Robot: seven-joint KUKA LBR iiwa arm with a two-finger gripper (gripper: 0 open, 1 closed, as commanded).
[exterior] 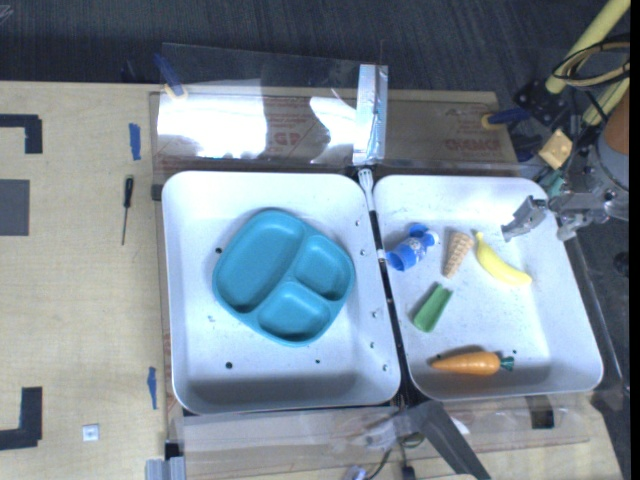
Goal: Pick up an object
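Claw (541, 218) hangs at the right bin's (560, 368) far right rim, its two grey fingers spread apart with nothing between them.

Nearest the camera in that bin lies a carrot (468, 363), smooth orange, long axis running left to right with its green stub pointing right. Beyond it a green pickle-like piece (432, 306) lies slanted, upper end leaning right. Farther still, a ribbed tan ice-cream cone (456, 252) points its tip toward the camera, between a blue bottle-like toy (409, 249) on its left and a yellow banana (499, 264) on its right. The banana is curved, running from upper left to lower right, just below and left of the claw.

The left bin (200, 368) holds a glossy blue divided plate (284, 274). A clear plastic sheet (270, 113) stands behind the bins on the wooden tabletop (70, 298).
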